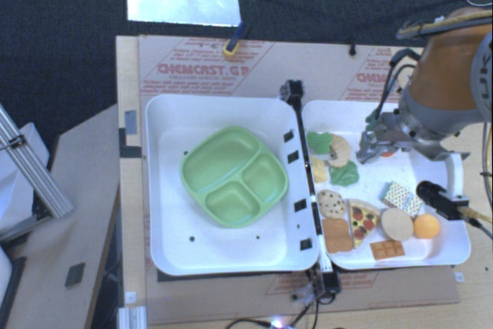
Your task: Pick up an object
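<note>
- Reaching in from the right, the grey arm [451, 81] bends down over the far part of the right bin [462, 246], its orange band uppermost and the wrist turned toward the bin's middle.
- We see the gripper [367, 152] low over the bin's white floor, pointing left and a little down, just right of the tan bun piece [339, 150].
- We cannot tell how far the gripper is parted: the metal parts at its tip blur together, and we see nothing held in it.
- The things that could be picked lie in the right bin. A green leafy piece [319, 141] sits by the bin's left wall, with the tan bun piece touching it and another green piece [345, 174] just below.
- Nearer the front we find a speckled cookie [331, 203], a brown toast slice [337, 234], a pizza slice [363, 219], a round tan disc [397, 225], an orange ball [426, 226], a small waffle-like cracker [387, 249] and a blue-and-white patterned packet [403, 198].
- A black cylindrical part [437, 198] juts over the bin's right side, near the orange ball.
- The left bin [166, 166] holds a green divided tray [234, 176], lying tilted in its middle.
- Both bins rest side by side on a printed cardboard sheet [200, 69] on the desk [85, 189].
</note>
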